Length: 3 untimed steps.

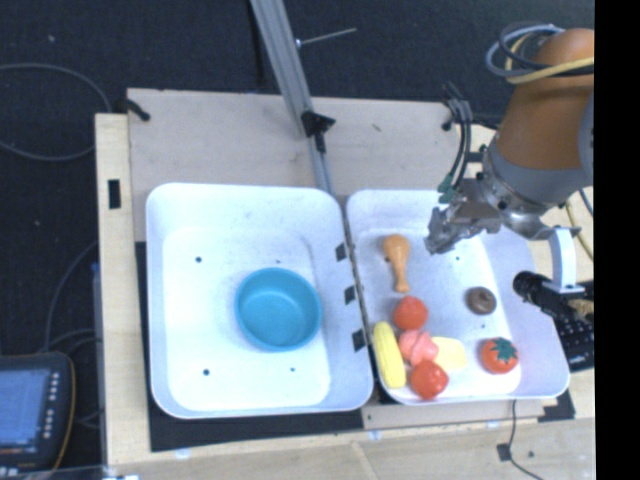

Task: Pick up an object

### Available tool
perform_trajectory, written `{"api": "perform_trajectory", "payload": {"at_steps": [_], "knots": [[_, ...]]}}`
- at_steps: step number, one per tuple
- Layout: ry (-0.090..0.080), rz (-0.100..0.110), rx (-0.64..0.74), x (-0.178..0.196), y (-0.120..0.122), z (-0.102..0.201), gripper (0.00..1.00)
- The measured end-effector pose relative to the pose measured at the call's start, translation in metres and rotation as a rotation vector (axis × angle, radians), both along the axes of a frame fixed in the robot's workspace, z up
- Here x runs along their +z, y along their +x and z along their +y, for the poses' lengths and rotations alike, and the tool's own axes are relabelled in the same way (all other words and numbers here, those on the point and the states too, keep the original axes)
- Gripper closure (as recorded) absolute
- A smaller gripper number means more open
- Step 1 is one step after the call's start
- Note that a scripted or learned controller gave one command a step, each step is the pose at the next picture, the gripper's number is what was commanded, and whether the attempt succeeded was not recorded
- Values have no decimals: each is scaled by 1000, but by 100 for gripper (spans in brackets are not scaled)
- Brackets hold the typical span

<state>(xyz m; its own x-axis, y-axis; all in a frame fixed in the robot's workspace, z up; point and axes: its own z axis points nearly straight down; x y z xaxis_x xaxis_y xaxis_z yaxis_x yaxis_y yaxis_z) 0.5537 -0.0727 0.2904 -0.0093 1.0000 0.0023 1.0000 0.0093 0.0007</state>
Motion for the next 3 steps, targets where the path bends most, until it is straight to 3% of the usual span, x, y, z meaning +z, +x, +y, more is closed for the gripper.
{"api": "perform_trajectory", "payload": {"at_steps": [3], "knots": [[-1,6,0,-32,2,161,100]]}}
